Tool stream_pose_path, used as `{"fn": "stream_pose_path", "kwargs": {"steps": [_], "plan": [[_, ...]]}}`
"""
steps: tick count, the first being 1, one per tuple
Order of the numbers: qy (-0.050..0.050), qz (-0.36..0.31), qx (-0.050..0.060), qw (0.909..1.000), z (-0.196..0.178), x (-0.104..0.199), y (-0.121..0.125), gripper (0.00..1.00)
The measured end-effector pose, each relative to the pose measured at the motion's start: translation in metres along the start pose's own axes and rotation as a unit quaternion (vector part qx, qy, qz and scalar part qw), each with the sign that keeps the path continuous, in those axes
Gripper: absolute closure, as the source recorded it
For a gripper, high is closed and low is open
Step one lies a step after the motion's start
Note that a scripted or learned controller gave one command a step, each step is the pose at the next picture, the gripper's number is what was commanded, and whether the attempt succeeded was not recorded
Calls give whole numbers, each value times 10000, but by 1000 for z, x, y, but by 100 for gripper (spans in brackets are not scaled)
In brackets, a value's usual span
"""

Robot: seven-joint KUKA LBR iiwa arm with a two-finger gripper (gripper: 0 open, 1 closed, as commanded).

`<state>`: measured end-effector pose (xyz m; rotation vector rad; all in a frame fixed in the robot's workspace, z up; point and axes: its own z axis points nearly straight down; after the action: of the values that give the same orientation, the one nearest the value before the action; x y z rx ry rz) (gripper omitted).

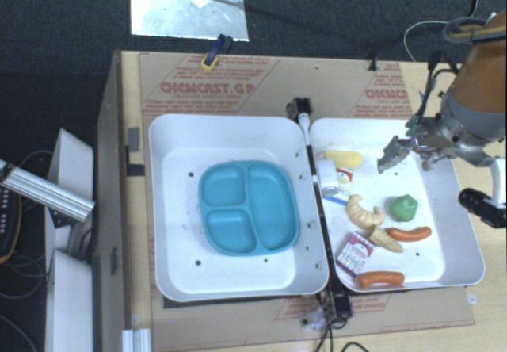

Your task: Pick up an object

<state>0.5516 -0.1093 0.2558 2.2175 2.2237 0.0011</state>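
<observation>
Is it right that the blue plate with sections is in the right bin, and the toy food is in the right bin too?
Not quite. The camera view shows the blue plate in the left bin, alone. The toy food, like the green pepper, is indeed in the right bin.

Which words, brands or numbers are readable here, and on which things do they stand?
"CHEMCAST GP": red print, repeated on the brown protective paper sheet under the two white bins.
Small red-and-white packet: print too small to read.
Purple-and-white packet: label blurred, unreadable.
</observation>
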Motion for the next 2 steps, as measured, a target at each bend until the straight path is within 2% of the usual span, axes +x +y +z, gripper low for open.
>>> {"fn": "stream_pose_path", "kwargs": {"steps": [1,2], "plan": [[1,10,4,10000,163,-47,-11,0],[2,12,-4,10000,171,-28,-50,0]]}}
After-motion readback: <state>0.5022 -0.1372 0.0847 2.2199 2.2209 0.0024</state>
